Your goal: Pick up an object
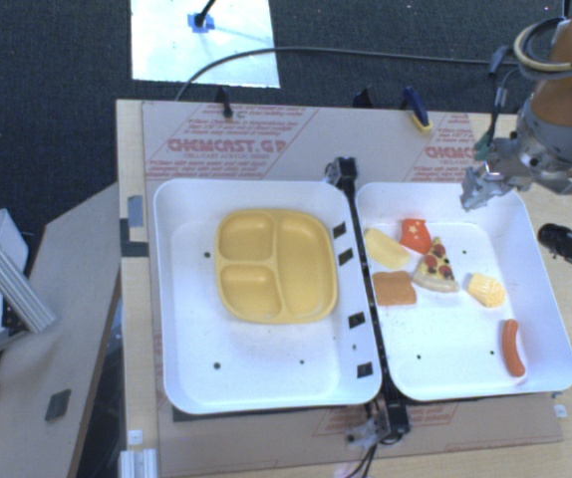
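The gripper hangs over the far rim of the right bin, at the end of the grey arm that comes in from the right; it is small and blurred here, so how far it is open cannot be told, and nothing shows in its grasp. Nearest to it, inside that bin, lies a red piece, with a pale yellow piece just beside it toward the divider, a pizza slice touching or nearly touching the red one on the near side, and a brown toast-like square against the slice. A yellow block sits a little apart, and a sausage lies well apart near the front corner. In the left bin rests a yellow divided plate. No object is picked yet, and the step in hand looks like choosing a target and coming down on it. To do that well, I judge the isolated sausage or the yellow block the safer choice, since the crowded cluster leaves little room beside each piece; the approach should be straight down, centred, and across the object's narrow side.
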Robot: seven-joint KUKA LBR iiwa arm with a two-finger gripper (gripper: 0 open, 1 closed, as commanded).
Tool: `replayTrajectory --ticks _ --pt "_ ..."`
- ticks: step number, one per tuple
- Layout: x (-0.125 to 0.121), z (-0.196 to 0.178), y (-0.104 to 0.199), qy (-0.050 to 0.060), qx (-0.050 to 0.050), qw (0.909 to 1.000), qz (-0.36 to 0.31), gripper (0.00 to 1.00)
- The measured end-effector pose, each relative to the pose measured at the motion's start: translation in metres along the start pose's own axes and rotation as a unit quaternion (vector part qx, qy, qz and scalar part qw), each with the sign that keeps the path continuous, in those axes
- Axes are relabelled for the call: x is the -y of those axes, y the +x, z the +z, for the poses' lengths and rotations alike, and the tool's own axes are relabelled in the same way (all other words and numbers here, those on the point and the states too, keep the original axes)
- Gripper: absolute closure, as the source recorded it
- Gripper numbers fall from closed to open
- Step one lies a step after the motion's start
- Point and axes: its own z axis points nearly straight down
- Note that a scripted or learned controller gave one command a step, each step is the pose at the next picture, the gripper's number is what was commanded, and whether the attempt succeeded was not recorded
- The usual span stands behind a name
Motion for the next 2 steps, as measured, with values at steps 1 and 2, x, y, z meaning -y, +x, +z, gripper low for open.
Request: replayTrajectory --ticks 1,2 --pt "-0.001 -0.023 0.000 0.001 0.000 1.0000 -0.001 1.00" --pt "0.005 -0.017 0.062 0.003 -0.002 1.0000 -0.004 1.00"
